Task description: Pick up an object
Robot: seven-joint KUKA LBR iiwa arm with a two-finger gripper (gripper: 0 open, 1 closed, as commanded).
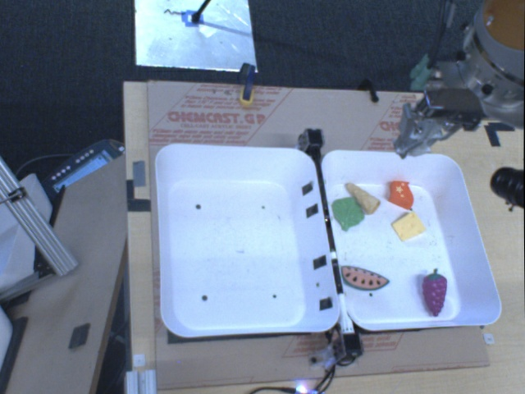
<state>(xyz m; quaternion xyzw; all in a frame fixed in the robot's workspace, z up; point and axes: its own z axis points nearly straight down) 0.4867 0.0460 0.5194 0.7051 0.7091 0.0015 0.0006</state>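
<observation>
The right bin (464, 212) holds several toy foods: a green leafy piece (348, 213), a tan cone-shaped piece (362, 197), an orange-red piece (400, 193), a yellow cheese block (408, 226), a watermelon slice (363, 278) and a purple grape bunch (434, 292). My gripper (410, 142) hangs above the bin's far rim, up and slightly right of the orange-red piece. Nothing shows between its fingers.
The left bin (238, 236) lies beside the right one, joined by black clips (314, 212) along the seam. A shiny metal sheet (194, 23) lies at the back. A yellow clamp (246, 97) sits on the cardboard behind the left bin.
</observation>
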